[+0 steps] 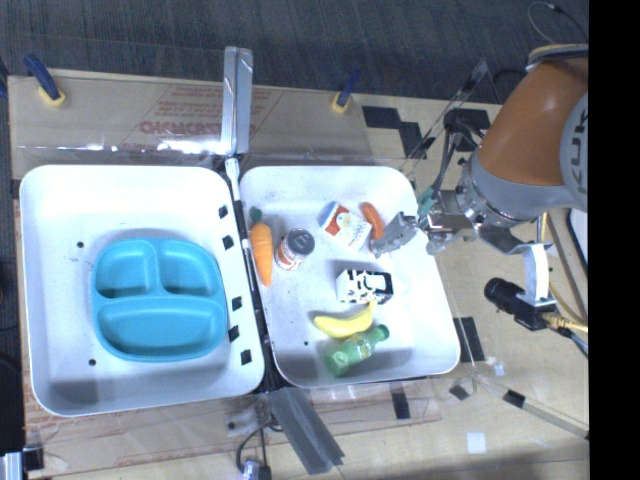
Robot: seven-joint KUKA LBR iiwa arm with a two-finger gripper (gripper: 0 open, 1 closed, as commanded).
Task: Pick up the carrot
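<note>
The carrot is orange with a pale green top. It lies lengthwise in the right bin, close against that bin's left wall. My gripper hangs over the upper right part of the same bin, well to the right of the carrot. It sits just beside a small red-orange sausage-shaped item. Nothing shows as held in it.
Between carrot and gripper stand a small can and a white-and-red carton. Lower in the right bin lie a black-and-white box, a banana and a green bottle. The left bin holds a blue divided tray.
</note>
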